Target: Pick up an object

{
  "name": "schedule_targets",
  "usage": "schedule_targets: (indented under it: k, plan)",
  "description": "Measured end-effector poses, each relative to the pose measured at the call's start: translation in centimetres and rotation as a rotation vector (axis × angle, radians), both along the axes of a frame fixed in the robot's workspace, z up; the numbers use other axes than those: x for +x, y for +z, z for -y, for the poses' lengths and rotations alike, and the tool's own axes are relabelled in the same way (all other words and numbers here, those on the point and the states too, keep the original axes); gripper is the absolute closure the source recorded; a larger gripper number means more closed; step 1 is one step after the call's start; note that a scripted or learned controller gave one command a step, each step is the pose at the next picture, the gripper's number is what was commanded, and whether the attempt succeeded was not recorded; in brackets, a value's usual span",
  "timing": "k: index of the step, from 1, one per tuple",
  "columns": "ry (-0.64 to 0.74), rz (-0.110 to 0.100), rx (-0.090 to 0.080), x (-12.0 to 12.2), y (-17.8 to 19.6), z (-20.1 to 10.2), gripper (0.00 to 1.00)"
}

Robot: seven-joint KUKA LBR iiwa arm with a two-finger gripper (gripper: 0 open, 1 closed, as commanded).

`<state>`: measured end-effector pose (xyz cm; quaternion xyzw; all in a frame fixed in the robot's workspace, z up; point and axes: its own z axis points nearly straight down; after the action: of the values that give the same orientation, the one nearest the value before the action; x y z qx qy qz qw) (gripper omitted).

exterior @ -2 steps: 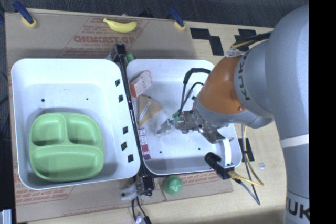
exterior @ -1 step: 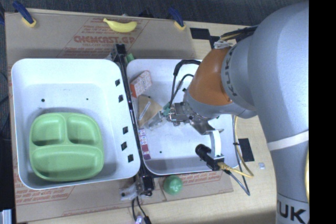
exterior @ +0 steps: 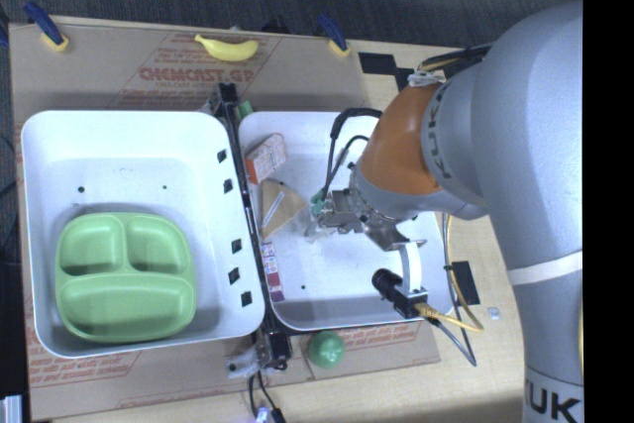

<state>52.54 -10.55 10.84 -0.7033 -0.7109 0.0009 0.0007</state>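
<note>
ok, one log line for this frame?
arm: over right bin | claw: low, beside tan wedge | grasp: unconfirmed | left bin: green divided tray | green ball: outside bins

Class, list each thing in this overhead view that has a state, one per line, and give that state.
Green three-compartment plastic tray: lying flat in the left white bin.
Small orange carton: lying in the right white bin, near its top left.
Tan wedge-shaped piece: lying below the carton.
Green ball: resting outside the bins, on the cardboard.
Yellow banana: lying above the bins.
Gripper: low over the right bin.
</note>
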Motion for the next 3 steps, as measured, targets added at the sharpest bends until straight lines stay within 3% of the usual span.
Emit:
schedule_targets:
  k: [1, 2, 3]
  plan:
    - [-0.007, 0.003, -0.001, -4.9, 10.1, 5.1, 1.00]
    - [-0.006, 0.002, 0.000, -4.9, 10.1, 5.0, 0.00]
    - [-0.004, -0.002, 0.001, 0.8, 0.7, 8.7, 0.00]
